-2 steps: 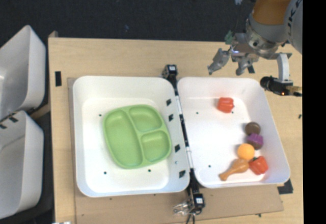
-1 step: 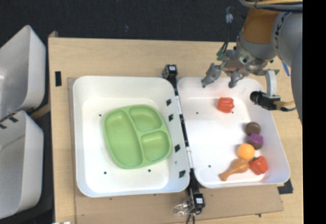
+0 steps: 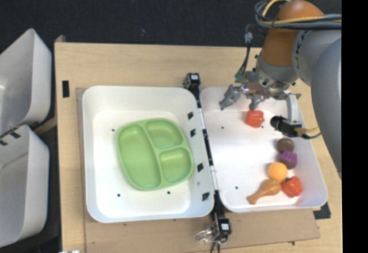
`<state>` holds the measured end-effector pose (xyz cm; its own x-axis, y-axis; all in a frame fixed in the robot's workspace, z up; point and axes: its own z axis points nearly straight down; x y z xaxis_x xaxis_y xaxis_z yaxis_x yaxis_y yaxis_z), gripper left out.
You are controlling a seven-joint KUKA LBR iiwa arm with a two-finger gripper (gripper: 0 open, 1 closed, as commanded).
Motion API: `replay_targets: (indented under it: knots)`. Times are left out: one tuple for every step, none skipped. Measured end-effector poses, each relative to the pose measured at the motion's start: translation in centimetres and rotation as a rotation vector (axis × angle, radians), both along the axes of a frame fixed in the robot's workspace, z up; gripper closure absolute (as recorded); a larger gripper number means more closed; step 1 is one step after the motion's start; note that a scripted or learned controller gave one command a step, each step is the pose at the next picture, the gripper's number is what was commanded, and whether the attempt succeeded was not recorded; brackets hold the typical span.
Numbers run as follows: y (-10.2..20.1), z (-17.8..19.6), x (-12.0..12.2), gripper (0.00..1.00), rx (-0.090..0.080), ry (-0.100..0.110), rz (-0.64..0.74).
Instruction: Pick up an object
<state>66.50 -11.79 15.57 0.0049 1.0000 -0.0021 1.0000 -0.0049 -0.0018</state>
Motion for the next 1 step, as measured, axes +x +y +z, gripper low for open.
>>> replay_targets:
  knots:
    - [-0.14,-5.06,0.04,0.00,0.000,-0.002,-0.003]
